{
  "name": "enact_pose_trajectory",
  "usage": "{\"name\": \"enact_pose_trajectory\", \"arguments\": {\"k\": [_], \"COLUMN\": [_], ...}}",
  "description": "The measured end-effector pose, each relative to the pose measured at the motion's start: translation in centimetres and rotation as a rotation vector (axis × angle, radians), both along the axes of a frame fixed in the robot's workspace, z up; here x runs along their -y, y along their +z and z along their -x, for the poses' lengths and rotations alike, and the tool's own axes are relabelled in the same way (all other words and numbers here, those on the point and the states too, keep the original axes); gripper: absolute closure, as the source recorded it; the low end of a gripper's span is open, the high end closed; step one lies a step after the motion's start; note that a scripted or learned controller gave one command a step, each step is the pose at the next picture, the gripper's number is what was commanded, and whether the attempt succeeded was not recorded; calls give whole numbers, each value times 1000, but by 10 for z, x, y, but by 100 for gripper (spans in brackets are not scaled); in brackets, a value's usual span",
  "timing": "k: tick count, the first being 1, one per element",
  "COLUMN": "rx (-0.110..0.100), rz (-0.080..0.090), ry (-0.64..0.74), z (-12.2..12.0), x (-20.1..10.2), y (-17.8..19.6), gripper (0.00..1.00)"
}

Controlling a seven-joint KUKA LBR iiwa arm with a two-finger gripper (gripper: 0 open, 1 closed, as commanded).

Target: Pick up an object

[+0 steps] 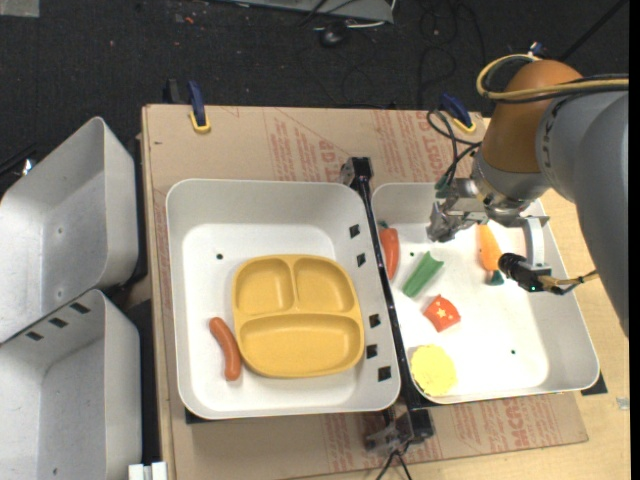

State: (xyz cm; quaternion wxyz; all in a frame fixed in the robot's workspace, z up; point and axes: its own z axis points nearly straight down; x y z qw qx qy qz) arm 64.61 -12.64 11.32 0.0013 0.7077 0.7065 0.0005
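The gripper [450, 224] hangs over the far part of the right bin [560, 358], under the arm's orange band. Just to its right lies a small orange carrot [487, 248] with a green tip. In front of the gripper and to its left rests a green block [422, 272]. A red pepper [389, 250] lies along the bin's left wall. Nearer the front are a red-orange piece [442, 313] and a round yellow piece [434, 368]. Nothing shows in the gripper's grasp.
The left bin [200, 368] holds a yellow divided plate [297, 314] and a brown sausage [226, 347] at the plate's left. A black divider with clips [378, 288] runs between the bins. Cables and a black connector [528, 273] trail by the carrot.
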Motion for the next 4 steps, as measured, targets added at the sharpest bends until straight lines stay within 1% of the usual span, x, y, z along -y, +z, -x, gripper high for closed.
{"name": "enact_pose_trajectory", "arguments": {"k": [1,2,3,4], "rx": [5,4,-4,-6], "rz": [0,0,-3,-3], "ry": [4,4,8,9], "z": [2,1,17,44], "x": [-5,-5,-44,-95], "y": [62,105,106,111], "gripper": [100,100,100,100]}}
